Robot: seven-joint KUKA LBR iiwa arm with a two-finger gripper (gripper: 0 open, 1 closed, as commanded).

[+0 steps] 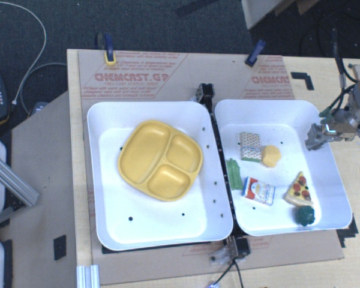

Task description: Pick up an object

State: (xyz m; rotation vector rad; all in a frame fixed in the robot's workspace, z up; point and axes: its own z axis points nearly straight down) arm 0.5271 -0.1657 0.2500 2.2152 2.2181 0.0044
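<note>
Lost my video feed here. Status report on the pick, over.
End effector at right bin's right rim, nothing seen in it. Pizza slice toy, yellow lump, small carton lying loose in that bin. Yellow divided plate in left bin. Nothing blocking.

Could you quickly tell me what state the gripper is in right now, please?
Gripper: at the right white bin's right rim; open or closed cannot be told.
</note>
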